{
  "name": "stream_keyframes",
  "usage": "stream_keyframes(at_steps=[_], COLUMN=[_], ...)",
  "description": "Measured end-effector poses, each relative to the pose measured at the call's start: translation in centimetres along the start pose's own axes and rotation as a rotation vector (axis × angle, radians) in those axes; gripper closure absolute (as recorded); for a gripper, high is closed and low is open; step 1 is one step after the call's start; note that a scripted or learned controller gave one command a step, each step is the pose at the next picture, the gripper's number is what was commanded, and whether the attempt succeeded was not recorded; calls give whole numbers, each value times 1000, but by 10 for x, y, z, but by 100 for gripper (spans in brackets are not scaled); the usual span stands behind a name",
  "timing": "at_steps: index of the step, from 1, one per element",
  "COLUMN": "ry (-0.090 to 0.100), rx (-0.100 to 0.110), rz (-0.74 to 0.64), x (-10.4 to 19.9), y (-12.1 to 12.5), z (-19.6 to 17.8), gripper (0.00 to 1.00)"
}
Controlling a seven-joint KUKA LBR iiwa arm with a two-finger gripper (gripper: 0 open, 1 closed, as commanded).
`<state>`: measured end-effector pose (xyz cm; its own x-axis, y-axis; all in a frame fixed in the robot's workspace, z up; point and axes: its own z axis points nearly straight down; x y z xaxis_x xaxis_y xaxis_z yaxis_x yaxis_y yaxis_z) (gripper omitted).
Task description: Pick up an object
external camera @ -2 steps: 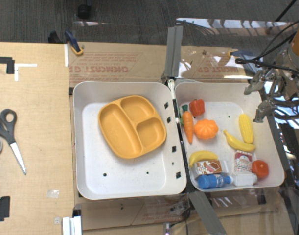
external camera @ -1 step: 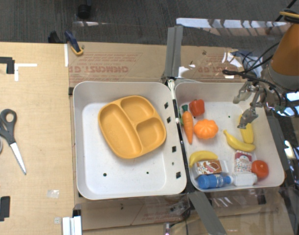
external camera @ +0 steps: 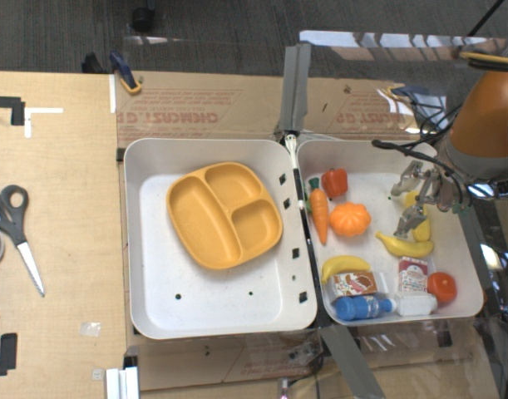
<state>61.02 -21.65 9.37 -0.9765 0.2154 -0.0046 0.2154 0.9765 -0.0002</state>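
The banana (external camera: 406,243) lies in the right bin (external camera: 470,306), near its right side, its long axis running roughly left to right with the ends curving up. The pincer (external camera: 413,208) hangs just above it, fingers pointing down; whether they are spread or closed, or grip anything, cannot be told. To the left sit a small pumpkin (external camera: 350,219), a carrot (external camera: 320,213) lying lengthwise front to back, and a red pepper (external camera: 335,182). Nearer the front are a blue bottle (external camera: 362,307) and a tomato (external camera: 441,286). The left bin (external camera: 145,306) holds a yellow divided plate (external camera: 224,214). Scissors (external camera: 19,231) lie on the tabletop (external camera: 54,306).
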Motion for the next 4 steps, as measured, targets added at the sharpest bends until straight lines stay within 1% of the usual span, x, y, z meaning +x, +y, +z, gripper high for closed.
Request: stream_keyframes(at_steps=[1,2,3,4], ry=[-6,0,2,1], rx=[1,1,0,0], rz=[-5,216,113,113], x=[-2,16,81,81], y=[2,42,51,51], z=[-11,-103,1,0], gripper=[100,100,100,0])
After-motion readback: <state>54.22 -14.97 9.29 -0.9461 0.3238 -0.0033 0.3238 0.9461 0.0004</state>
